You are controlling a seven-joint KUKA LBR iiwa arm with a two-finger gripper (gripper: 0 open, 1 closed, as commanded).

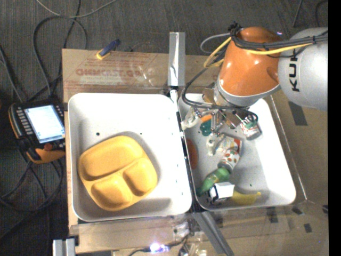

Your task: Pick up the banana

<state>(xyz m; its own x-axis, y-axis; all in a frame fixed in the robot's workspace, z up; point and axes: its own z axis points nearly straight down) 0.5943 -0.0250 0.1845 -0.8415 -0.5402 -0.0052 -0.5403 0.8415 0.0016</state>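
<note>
The banana [245, 197] is yellow and lies along the front wall of the right bin [277, 164], partly tucked under a small white box [222, 190]. My gripper [219, 126] hangs over the back half of that bin, below the orange wrist band, well behind the banana. Cables and the wrist body cover its fingers. Nothing shows between them.
A green bottle [214, 178] lies beside the white box. A patterned white bottle [230, 154], a teal item [205, 127] and a small packet [249, 127] crowd the bin under the gripper. The left bin [106, 111] holds a yellow divided tray [118, 172].
</note>
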